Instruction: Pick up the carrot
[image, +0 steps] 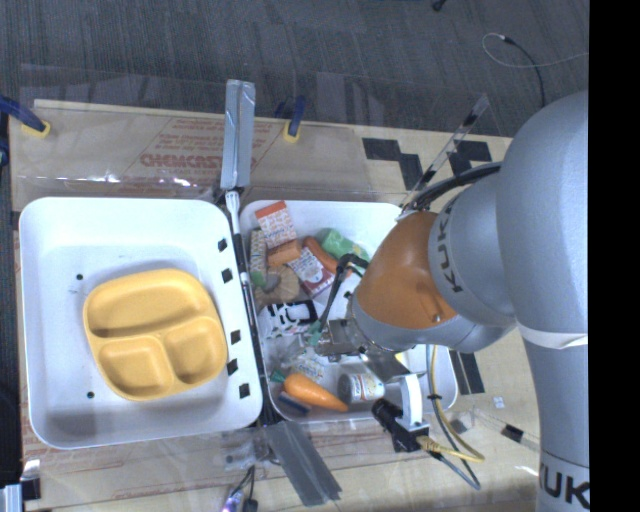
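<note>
The carrot (312, 393) is orange with a green stub at its left end and lies near the front of the right bin (262, 215), pointing right. The arm's orange wrist band (400, 282) hangs over the middle of that bin. Below the band, the gripper (335, 340) points down into the clutter just behind and slightly right of the carrot. The wrist body hides its fingers.
The right bin holds several small packets and a small jar (362, 386) just right of the carrot. A yellow divided tray (152, 330) sits in the left bin (60, 225). A metal bar (236, 135) runs back from the gap between the bins.
</note>
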